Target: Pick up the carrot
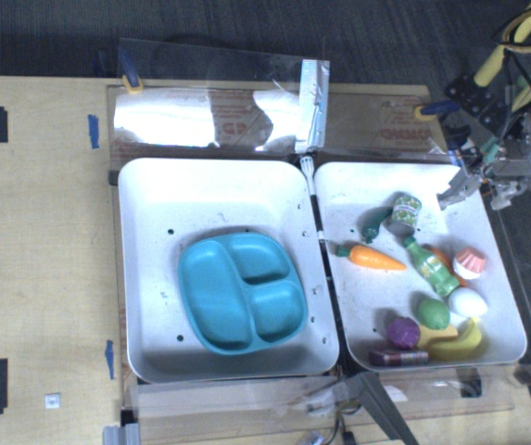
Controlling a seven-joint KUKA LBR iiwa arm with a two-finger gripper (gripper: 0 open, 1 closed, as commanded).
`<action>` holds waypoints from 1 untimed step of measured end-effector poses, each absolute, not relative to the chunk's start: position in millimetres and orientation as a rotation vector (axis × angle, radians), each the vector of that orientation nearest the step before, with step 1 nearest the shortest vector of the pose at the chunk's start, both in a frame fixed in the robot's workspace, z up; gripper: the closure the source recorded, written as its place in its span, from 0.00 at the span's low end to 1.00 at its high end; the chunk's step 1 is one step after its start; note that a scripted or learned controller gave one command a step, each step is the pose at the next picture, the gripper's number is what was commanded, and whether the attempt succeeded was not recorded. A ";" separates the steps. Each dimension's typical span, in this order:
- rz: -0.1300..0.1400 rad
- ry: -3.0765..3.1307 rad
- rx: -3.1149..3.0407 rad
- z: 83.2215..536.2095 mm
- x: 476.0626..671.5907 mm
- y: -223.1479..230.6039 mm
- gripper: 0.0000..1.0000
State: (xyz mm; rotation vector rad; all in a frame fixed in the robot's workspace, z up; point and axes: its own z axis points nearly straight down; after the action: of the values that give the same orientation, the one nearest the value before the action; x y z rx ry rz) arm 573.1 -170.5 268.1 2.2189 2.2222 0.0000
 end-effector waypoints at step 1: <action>0.004 2.149 2.287 108.8 550.5 -121.4 0.00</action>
State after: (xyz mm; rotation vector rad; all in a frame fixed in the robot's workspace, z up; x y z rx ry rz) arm 550.5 -121.4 108.8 2.2871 2.1487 0.0039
